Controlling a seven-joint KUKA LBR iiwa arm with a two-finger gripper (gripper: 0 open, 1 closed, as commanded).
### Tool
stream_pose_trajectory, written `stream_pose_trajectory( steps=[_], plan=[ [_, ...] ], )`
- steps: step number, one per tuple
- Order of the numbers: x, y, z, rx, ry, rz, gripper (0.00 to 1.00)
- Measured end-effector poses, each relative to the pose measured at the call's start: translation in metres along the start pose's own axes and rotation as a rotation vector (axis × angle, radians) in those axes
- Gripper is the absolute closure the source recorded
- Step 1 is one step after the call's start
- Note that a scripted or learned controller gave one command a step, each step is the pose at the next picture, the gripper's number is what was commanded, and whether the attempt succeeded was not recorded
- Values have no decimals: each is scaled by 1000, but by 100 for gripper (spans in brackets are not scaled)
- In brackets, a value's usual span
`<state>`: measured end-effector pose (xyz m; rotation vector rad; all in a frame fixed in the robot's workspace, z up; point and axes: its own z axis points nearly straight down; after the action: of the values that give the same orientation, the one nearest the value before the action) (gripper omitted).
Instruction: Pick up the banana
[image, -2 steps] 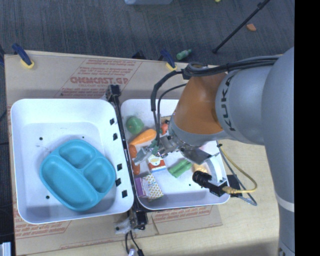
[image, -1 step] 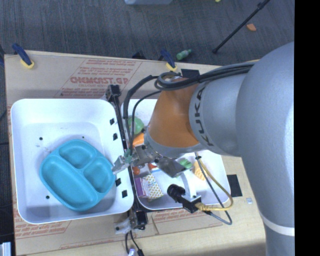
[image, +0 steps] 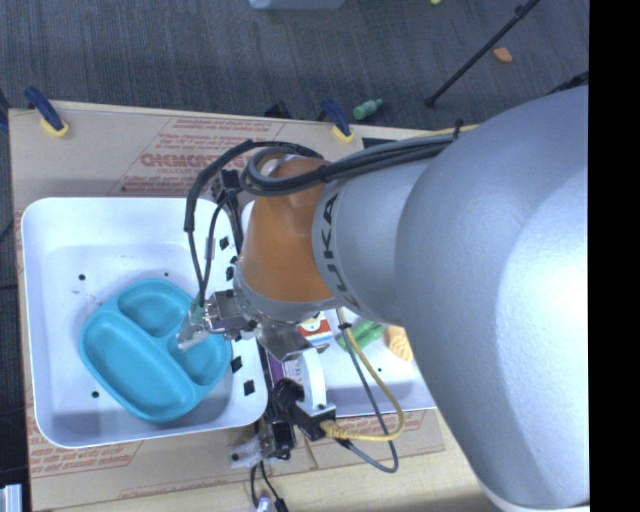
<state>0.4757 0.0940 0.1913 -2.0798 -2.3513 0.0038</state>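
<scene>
One arm, grey with its orange band, takes up most of the view and covers nearly all of the right bin. The left bin lies open to the camera. It holds a blue divided plate, tilted toward the bin's near corner.

The gripper sits low over the plate's right edge, at or just above its rim. Whether it is spread or closed cannot be told from this angle, and nothing yellow is visible at its tip.

Judgement: this is the approach step, and the grasp is not yet made. The gripper is placed over the plate, well apart from the likeliest target. To do it well:
- lift clear of the plate rim before any sideways travel, or the plate may be dragged;
- cross the wall between the bins, then descend with the jaws across the fruit's short axis;
- close near its middle so it does not swing.

Banana: not identified with certainty. A small yellow-orange patch peeks out under the arm in the right bin, just beside a green item. It may be the banana. Too little shows to judge its curve, length or lie. The yellow cable looping off the wrist is a decoy in colour.
</scene>
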Motion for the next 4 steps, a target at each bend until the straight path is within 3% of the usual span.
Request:
stream_pose_trajectory(
  steps=[1,2,3,4],
  plan=[
    [89,16,50,2,0,201,0],
    [89,16,41,6,0,195,100],
    [28,4,-38,0,0,181,100],
    [29,4,-48,4,1,173,100]
  ],
)
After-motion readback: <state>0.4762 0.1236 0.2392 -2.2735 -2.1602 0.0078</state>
